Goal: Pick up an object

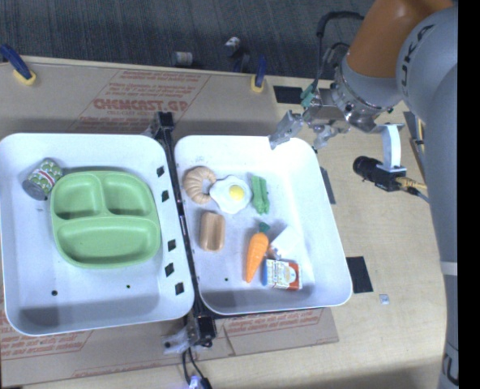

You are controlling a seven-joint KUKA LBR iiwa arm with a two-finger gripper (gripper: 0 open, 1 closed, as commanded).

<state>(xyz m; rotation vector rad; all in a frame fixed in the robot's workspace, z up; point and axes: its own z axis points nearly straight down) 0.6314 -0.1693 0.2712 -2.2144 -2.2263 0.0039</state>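
Observation:
My gripper [298, 134] hangs above the far right corner of the right bin [325, 217], its two fingers spread open with nothing between them. In that bin lie a croissant [198, 182], a fried egg [231, 194], a green bean pod [260, 194], a hot dog bun [212, 231], a carrot [256, 255] and a small milk carton [282, 274]. All of them sit nearer and to the left of the gripper.
The left bin [21, 282] holds a green divided tray [105, 217] and a small can [42, 177] at its far left corner. A black divider [175, 209] runs between the bins. Cardboard lies under both, with clamps along the far edge.

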